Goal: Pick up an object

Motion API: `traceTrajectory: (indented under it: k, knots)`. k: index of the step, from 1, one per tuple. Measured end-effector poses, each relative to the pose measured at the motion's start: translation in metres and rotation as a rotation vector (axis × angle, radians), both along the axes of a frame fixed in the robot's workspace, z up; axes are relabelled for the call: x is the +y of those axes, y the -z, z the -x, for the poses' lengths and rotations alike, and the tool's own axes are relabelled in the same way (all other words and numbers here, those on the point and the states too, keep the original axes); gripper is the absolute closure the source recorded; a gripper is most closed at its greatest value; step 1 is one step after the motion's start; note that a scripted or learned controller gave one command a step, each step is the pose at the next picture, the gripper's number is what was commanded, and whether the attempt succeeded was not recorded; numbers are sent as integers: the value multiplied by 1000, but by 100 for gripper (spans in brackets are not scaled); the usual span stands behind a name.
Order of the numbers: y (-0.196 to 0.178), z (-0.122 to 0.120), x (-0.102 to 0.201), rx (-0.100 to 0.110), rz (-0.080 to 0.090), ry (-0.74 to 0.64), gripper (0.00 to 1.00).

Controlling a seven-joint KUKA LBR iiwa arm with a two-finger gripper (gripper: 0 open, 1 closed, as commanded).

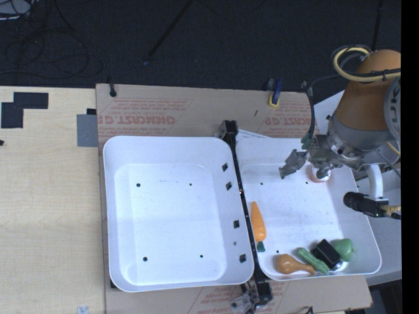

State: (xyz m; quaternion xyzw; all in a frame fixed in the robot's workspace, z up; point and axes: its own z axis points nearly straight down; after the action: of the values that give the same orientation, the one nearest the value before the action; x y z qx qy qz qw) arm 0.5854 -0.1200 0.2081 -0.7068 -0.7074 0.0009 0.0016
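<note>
The arm (366, 103), grey with an orange band, reaches in from 3 o'clock over the right bin (288, 156). Its gripper (298, 162) hangs above the upper part of that bin, toward 12 o'clock of the bin's floor. Whether the fingers are spread or pressed together cannot be told from this slant; nothing shows between them.

The things to pick lie in the right bin, all well apart from the gripper. An orange carrot-shaped toy (258, 222) lies along the bin's left wall, at about 9 o'clock of the bin, with a small dark green piece (260, 246) just below its lower end. At about 5 o'clock of the bin, against the near wall, sits a cluster: a tan pear-shaped toy (292, 264), a long green piece (312, 259) just beside it, a black block (325, 253) touching that, and a round green ball (342, 247) at the cluster's right end. A small reddish round thing (319, 174) shows just under the wrist.

The left bin (167, 214) sits beside the right one on a cardboard sheet (196, 113) laid over the pale wooden worktop (46, 208).
</note>
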Motion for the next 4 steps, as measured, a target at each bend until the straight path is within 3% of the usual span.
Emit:
traceTrajectory:
  k: [1,2,3,4]
  knots:
    - [123,-50,2,0,1,-5,0]
    - [107,-49,1,1,0,-1,100]
    - [98,-49,-1,2,0,2,100]
    - [115,-47,27,1,0,0,100]
